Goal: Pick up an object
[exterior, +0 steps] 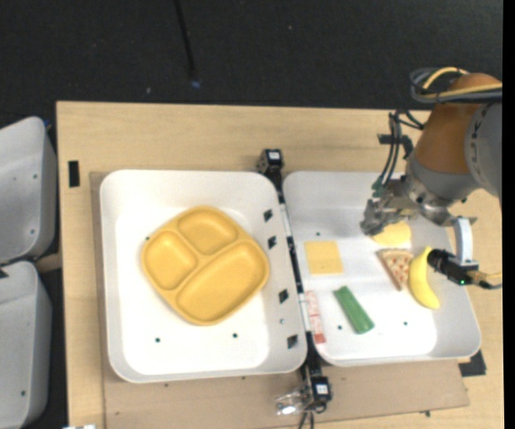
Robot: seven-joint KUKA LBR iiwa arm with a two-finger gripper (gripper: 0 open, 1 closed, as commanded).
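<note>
Tool (384, 222) above pale yellow wedge (393, 234) beside smooth curved banana (423, 280)

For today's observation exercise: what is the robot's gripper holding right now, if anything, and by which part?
It cannot be told. The gripper sits low over a pale yellow piece in the right bin, with no visible grasp.

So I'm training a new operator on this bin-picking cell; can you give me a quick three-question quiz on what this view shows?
1. True or false: the yellow divided plate lies in the left bin.
2. Which item lies nearest the banana: A) green stick, B) pizza slice, C) cheese square?
3. Fill in: the gripper is over the ____ bin.

Key: 1 true; 2 B; 3 right.
</note>
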